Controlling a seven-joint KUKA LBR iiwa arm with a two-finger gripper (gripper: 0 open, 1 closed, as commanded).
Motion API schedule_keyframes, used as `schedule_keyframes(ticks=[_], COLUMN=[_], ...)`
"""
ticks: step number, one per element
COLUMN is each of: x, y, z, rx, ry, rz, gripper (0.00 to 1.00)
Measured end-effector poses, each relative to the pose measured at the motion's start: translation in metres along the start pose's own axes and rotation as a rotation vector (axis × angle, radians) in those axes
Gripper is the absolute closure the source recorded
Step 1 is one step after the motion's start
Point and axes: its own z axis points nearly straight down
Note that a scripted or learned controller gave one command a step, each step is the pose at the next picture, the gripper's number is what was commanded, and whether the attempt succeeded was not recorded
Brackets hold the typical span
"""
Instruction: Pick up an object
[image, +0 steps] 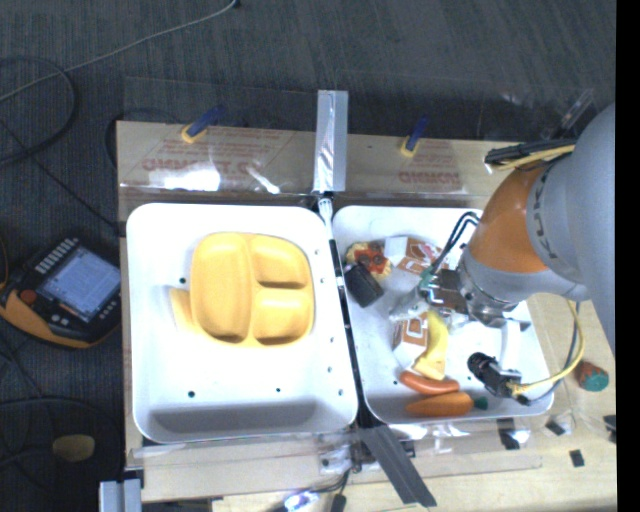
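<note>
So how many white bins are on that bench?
2. The left bin holds a yellow tray; the right bin holds the small toys, under the arm.

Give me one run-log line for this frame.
arm: over right bin | end effector: low among toys, near banana | grasp: unconfirmed | left bin: yellow divided tray

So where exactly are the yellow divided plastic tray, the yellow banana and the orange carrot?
yellow divided plastic tray (250, 288): camera view, on its central ridge, left bin.
yellow banana (435, 345): camera view, mid-body, right bin.
orange carrot (440, 404): camera view, middle of its length, near the right bin's front edge.
</note>
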Motion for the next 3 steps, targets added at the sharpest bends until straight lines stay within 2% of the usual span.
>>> schedule_keyframes(ticks=[1, 2, 3], x=[0.0, 0.009, 0.009], y=[-0.008, -0.008, -0.009], z=[-0.04, 0.015, 0.007], rx=[0.001, -0.016, -0.013], ry=[0.0, 0.008, 0.008], rz=[0.123, -0.052, -0.052], gripper=[0.0, 0.0, 1.0])
